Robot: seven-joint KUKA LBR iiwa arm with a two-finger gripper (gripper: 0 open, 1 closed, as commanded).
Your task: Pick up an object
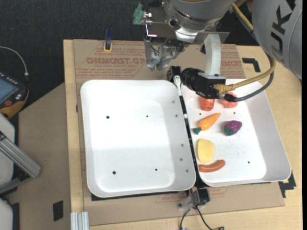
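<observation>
Gripper (pixel 159 61) above bench board, just beyond far edge of left bin (pixel 96 128), near its far-right corner. Fingers look close together; nothing seen between them, touching nothing.

All objs in right bin (pixel 268 143):
- carrot (pixel 209 121): near left wall, long axis diagonal, orange tip twd far-right, green end twd near-left.
- sausage (pixel 211 166): nr near edge, lies roughly along that edge.
- yellow piece (pixel 206 150): just beyond sausage.
- purple grapes (pixel 232 127): mid-bin, right of carrot.
- red pieces (pixel 207 104): far-left corner, partly under black cable fitting (pixel 197 80).
</observation>
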